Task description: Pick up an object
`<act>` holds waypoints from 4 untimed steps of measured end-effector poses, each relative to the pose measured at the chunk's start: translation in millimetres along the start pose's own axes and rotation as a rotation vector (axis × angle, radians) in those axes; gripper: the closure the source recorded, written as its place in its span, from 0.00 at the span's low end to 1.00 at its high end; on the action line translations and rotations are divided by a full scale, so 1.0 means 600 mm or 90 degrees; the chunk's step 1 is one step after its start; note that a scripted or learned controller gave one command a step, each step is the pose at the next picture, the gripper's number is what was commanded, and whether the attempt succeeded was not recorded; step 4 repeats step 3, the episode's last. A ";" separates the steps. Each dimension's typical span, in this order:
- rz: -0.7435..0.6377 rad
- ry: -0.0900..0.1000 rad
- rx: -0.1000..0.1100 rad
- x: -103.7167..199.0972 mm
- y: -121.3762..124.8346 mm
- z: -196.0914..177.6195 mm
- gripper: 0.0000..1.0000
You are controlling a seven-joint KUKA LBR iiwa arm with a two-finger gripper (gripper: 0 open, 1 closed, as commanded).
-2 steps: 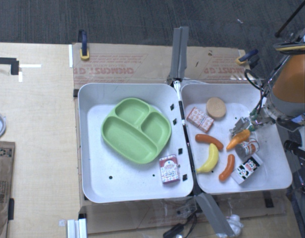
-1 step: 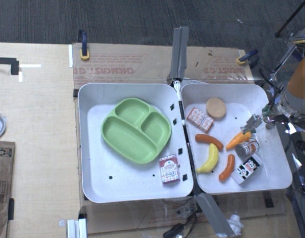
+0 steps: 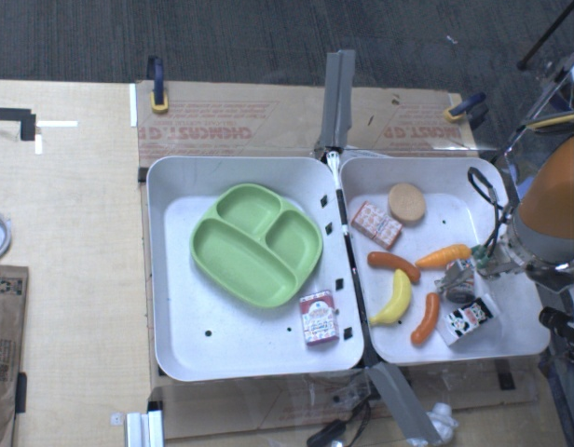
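**Gripper low in the right bin, beside the carrot and the carton**

From my seat I see the gripper [image 3: 457, 280] down in the right bin [image 3: 427, 169], toward its right side, with the grey wrist and orange band reaching in from the right edge. I cannot tell whether it is released or clenched; the metal parts blur together at this size, and I see nothing clearly held.

Closest to it, the black-and-white carton [image 3: 469, 319] lies just on its near side, tilted, seemingly touching or nearly so. The carrot [image 3: 444, 256] lies just on its far side, its tip pointing left. A sausage [image 3: 425, 318], standing roughly near-to-far, sits just left of the carton. The banana [image 3: 394, 299] curves a little further left, and a second sausage [image 3: 394, 266] lies crosswise just beyond the banana's far end.

Further off, toward the far part of the same bin, a pink snack packet [image 3: 376, 224] lies near the divider, with a round tan biscuit-like disc [image 3: 407, 203] just to its right.

In the left bin [image 3: 166, 277], well apart from the gripper, a green divided plate [image 3: 257, 244] rests in the middle, and a small red-and-white box [image 3: 319, 318] lies near the bin's near right corner.
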State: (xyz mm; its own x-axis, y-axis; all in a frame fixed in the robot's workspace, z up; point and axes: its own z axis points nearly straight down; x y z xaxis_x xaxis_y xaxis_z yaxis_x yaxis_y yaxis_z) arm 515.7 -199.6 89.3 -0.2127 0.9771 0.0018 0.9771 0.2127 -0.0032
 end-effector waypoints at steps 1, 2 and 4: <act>0.002 0.001 0.001 -0.001 0.000 -0.012 1.00; -0.033 -0.001 -0.001 -0.010 0.050 -0.001 1.00; 0.122 -0.001 0.000 -0.007 0.130 -0.136 1.00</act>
